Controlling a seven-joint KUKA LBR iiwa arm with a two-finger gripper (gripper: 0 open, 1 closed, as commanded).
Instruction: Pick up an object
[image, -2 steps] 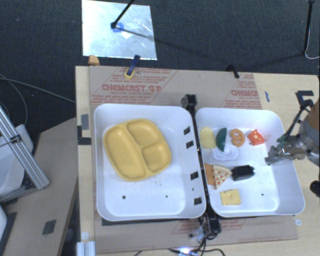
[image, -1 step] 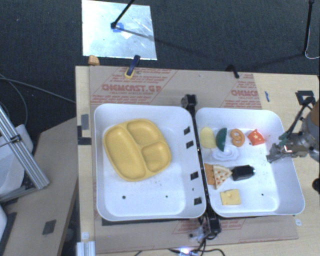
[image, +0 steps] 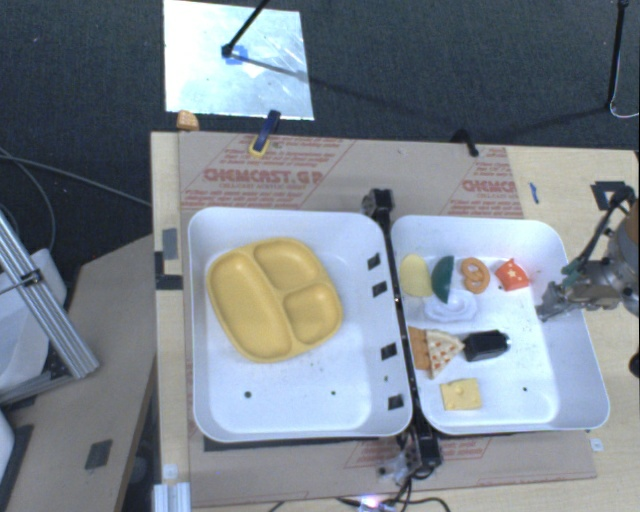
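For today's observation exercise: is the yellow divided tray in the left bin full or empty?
Empty. The yellow divided tray lies flat in the left bin, and all three compartments show bare yellow plastic.

From my feed, both bins, the left bin (image: 230, 400) and the right bin (image: 570, 380), are plain white. I've got a mustard-yellow divided tray (image: 273, 298), a pale yellow cheese square (image: 461, 394), an orange pizza slice (image: 436, 350), a black block (image: 486, 345), an orange pretzel (image: 475, 274) and a red piece (image: 512, 274).
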